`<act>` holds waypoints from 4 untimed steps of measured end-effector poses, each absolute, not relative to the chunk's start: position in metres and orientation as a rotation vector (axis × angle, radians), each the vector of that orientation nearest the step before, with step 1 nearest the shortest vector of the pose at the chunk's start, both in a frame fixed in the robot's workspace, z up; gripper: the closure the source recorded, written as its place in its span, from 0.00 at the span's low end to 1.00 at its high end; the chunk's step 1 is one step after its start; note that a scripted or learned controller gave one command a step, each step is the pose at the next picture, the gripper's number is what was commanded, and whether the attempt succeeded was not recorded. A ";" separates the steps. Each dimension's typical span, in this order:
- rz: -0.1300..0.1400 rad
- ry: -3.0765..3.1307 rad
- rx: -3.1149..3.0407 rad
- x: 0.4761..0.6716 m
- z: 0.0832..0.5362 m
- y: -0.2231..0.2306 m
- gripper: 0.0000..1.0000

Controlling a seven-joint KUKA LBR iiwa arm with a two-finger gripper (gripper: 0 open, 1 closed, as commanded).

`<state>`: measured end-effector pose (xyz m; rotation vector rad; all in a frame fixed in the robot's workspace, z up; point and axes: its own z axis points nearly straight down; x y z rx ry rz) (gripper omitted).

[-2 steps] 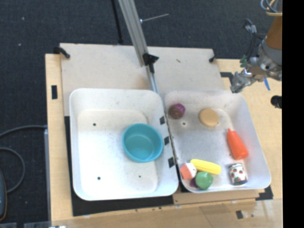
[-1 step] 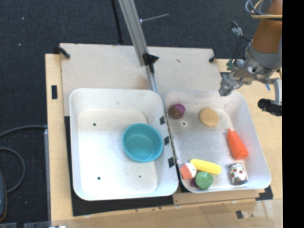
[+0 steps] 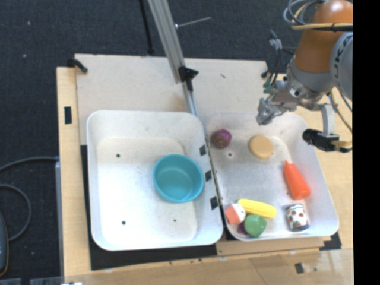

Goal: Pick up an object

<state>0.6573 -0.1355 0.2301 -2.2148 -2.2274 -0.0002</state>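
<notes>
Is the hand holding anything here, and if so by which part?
Nothing is held. The hand hangs above the right bin's far end, with the tan round object lying nearby.

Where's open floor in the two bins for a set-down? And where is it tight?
Left bin: bare all round the blue bowl, widest on its left side. Right bin: an open strip mid-floor, between the purple ball and tan disc above and the yellow piece below. Tight: the near-left corner cluster, and the back wall by the end effector.
</notes>
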 end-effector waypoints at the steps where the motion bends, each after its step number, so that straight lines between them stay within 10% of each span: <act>1: -0.002 -2.227 -2.216 0.658 0.226 -0.081 1.00; 4: -0.002 -2.229 -2.210 0.617 0.237 0.077 1.00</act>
